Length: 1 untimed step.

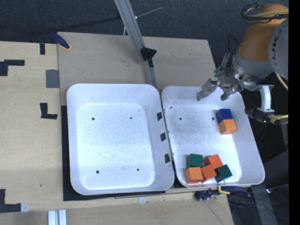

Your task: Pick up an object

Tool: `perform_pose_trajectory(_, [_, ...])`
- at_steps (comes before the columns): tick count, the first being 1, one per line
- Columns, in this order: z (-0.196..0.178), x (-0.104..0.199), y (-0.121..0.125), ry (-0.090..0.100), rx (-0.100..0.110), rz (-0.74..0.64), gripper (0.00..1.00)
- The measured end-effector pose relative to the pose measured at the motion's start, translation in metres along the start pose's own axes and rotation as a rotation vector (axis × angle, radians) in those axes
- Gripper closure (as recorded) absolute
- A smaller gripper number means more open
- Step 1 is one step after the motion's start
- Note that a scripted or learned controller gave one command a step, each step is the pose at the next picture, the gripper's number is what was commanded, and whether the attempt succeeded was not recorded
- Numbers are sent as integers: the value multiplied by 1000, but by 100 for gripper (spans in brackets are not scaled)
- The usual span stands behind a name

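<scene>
Gripper [215, 92] fingers spread, holding nothing, over right bin's [248, 139] far edge, above blue block [224, 114]

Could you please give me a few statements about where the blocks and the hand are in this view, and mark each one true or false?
1. The small blue cube lies in the right shallow white bin. True.
2. The two-finger hand grips the blue cube. False: the hand is open above the bin's far edge, apart from the cube.
3. An orange cube touches the blue cube's near side. True.
4. All the blocks lie in the left shallow white bin. False: every block is in the right bin.
5. A cluster of green and orange cubes sits in the right bin's near corner. True.
</scene>
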State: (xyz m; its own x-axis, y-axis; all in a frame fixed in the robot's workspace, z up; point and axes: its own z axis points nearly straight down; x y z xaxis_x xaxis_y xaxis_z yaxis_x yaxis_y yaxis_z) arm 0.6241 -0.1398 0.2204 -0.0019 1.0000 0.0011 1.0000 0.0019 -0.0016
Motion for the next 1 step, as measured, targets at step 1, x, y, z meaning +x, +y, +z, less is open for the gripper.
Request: perform_pose_trajectory(1, [0, 0, 0, 0, 0, 0, 0])
